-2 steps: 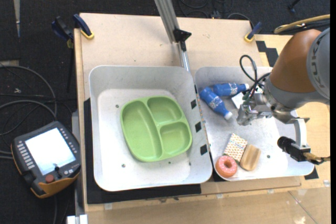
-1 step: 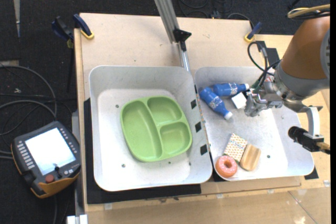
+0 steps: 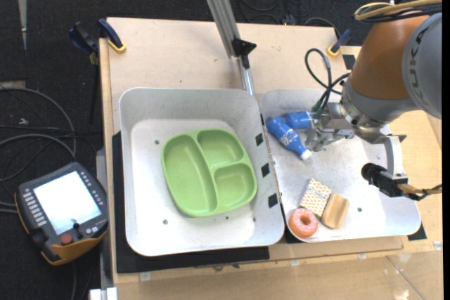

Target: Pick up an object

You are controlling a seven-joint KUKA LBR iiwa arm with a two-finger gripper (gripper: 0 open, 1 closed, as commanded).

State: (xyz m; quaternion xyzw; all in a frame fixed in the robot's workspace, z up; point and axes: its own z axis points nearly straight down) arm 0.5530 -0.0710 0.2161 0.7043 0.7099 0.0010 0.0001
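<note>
Over in the right bin [image 3: 394,221], a blue bottle [image 3: 288,133] lies on its side with the tool [image 3: 322,133] right at its cap end; can't tell how its grip stands. Nearer the front sit a pink donut [image 3: 304,222], wafer [image 3: 316,196] and bread roll [image 3: 335,211]. Left bin [image 3: 140,151] has a green divided plate [image 3: 209,171].

Only part of a grey lettering is being shown on the arm [image 3: 404,60], at the right edge of the orange band; it is cut off by the frame and cannot be read with certainty. The screen of the handheld pendant [image 3: 62,211] is glaring white, so no text is being made out there.
</note>
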